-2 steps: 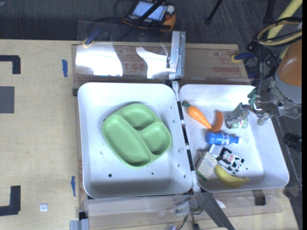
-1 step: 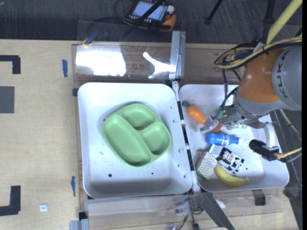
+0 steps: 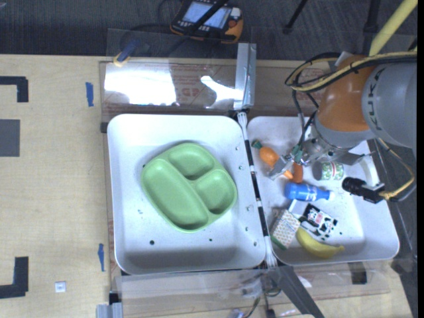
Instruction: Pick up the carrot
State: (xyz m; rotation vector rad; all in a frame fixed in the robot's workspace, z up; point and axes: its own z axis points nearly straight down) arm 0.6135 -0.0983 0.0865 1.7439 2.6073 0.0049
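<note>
Two white bins sit side by side on the desk. Nearest in the right bin lies a banana, then a blue bottle. Beyond these, the carrot rests just beside the tool; whether it touches is unclear. Farther back sits an orange ball. The left bin carries a green divided plate.

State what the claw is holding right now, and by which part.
Cannot be told. The claw sits low in the right bin, right beside the carrot, but the view does not show the carrot between its tips.
</note>
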